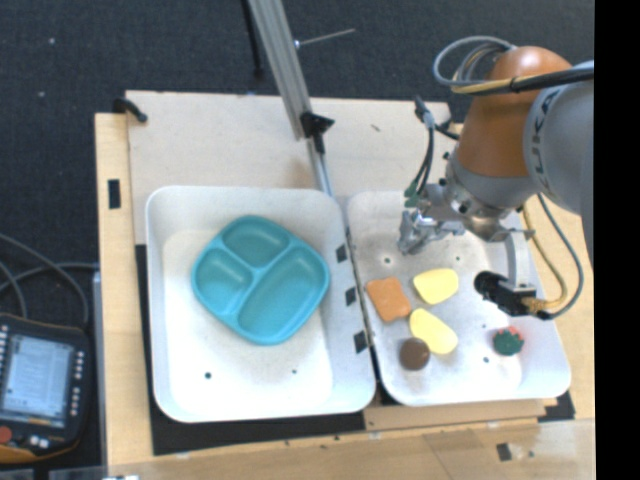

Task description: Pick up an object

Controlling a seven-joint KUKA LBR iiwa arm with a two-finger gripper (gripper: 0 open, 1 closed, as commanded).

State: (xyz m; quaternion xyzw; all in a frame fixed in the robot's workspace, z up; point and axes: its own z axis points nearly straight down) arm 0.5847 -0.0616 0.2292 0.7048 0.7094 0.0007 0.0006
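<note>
The arm's hand [415, 230] is hovering over the far end of the right bin [545, 373], above bare white floor; whether it is released or clenched cannot be told from this angle, and nothing is showing between its tips. Nearer the camera, an orange block [388, 298], two yellow pieces [436, 286] [432, 330], a brown ball [414, 353] and a small green object [508, 342] are lying loose. A teal divided plate [261, 278] is sitting in the left bin [170, 388] on the table [200, 138].
</note>
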